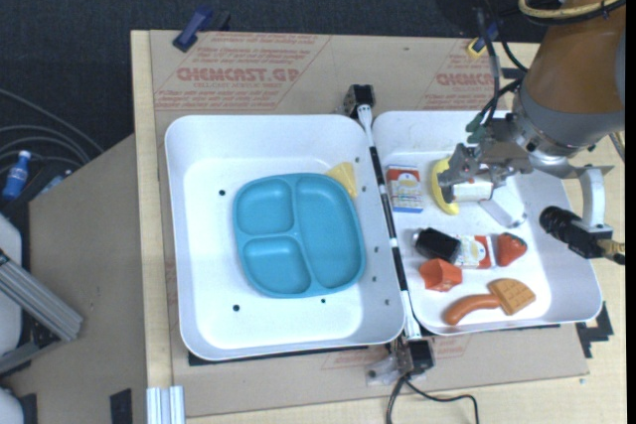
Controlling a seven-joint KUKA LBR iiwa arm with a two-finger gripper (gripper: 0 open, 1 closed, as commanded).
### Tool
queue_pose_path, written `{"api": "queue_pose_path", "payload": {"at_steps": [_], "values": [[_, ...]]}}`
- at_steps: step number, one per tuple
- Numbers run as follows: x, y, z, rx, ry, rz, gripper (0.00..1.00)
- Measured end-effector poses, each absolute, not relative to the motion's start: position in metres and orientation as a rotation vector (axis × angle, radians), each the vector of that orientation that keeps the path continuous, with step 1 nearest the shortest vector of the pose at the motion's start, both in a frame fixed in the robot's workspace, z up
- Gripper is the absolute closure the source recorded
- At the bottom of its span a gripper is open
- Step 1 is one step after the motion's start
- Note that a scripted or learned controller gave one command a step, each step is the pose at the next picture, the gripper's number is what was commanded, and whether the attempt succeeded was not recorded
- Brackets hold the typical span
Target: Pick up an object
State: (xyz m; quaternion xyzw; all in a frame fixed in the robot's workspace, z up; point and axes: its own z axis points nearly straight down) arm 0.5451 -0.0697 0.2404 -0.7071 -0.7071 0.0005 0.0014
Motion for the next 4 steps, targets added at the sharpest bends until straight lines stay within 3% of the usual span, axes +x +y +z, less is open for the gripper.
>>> {"api": "queue_pose_path", "payload": {"at_steps": [1,2,3,4], "values": [[0.557,-0.081,0.253,-2.223,-2.222,-0.002,1.00],[0.512,-0.077,0.265,-2.220,-2.218,0.002,1.00],[0.568,-0.074,0.227,-2.222,-2.223,0.000,1.00],[0.535,-0.052,0.262,-2.219,-2.221,0.001,1.00]]}}
